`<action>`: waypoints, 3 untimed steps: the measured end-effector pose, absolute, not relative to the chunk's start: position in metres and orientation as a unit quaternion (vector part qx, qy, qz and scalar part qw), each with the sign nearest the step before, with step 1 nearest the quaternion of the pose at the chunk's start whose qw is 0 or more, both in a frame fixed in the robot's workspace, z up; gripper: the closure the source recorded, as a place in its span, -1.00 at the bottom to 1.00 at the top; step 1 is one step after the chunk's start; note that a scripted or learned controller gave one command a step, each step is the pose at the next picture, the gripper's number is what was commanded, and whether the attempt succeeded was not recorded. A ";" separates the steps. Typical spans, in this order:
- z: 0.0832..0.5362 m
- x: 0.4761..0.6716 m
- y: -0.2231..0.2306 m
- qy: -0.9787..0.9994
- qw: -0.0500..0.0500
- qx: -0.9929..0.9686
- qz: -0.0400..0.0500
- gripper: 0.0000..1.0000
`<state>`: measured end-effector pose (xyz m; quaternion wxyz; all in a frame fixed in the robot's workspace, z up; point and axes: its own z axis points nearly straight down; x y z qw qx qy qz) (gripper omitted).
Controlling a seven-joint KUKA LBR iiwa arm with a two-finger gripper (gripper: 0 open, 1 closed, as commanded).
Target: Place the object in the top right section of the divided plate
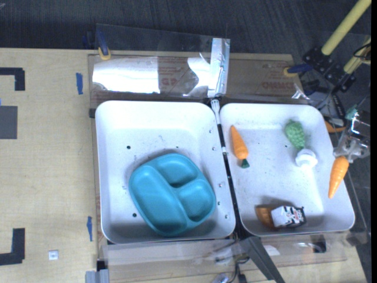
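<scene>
The hand [349, 145] is hovering at the right bin's [277, 140] three o'clock edge; I cannot tell its grip. A carrot [337, 177] is sitting right at its six o'clock, probably light, stiff and slick, so best pinched across the thick top.

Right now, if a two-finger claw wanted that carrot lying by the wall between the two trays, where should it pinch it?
Probably across the thick orange middle of the carrot, coming straight down from above. It lies flat and nearly upright in the camera view, green tip toward the viewer, so fingers closing left-right would span its narrow width. The divider wall sits close on its left, leaving little room there.
</scene>
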<state>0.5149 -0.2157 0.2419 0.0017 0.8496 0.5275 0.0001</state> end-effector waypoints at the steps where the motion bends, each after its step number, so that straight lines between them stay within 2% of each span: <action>1: 0.175 0.482 -0.132 0.522 -0.003 0.853 -0.002 1.00; 2: 0.186 0.483 -0.133 0.521 -0.001 0.853 -0.001 1.00; 3: 0.287 0.480 -0.213 0.509 0.003 0.861 0.001 1.00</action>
